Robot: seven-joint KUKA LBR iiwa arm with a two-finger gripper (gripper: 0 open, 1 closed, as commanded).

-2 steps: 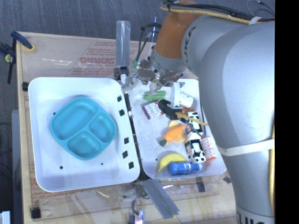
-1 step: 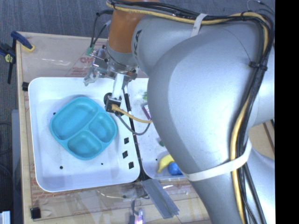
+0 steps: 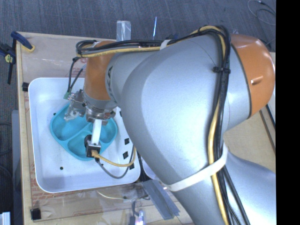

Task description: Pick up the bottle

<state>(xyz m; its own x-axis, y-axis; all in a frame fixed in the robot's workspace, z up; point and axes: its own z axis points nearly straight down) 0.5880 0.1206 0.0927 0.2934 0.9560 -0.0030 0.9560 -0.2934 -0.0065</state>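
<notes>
The grey arm (image 3: 187,116) looms nearest, its gripper (image 3: 75,110) low over the blue dish (image 3: 63,131). We cannot tell its opening or hold; we should centre on the bottle before closing.

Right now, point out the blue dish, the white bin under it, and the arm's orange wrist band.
blue dish (image 3: 60,129): camera view, its left compartment.
white bin (image 3: 44,165): camera view, bare floor, lower left.
orange band (image 3: 96,76): camera view, its middle, above the wrist.

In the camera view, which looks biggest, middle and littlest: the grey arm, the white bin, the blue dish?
1. Grey arm, nearest the camera, so it looks extra big.
2. White bin.
3. Blue dish, lying inside the bin.
</notes>
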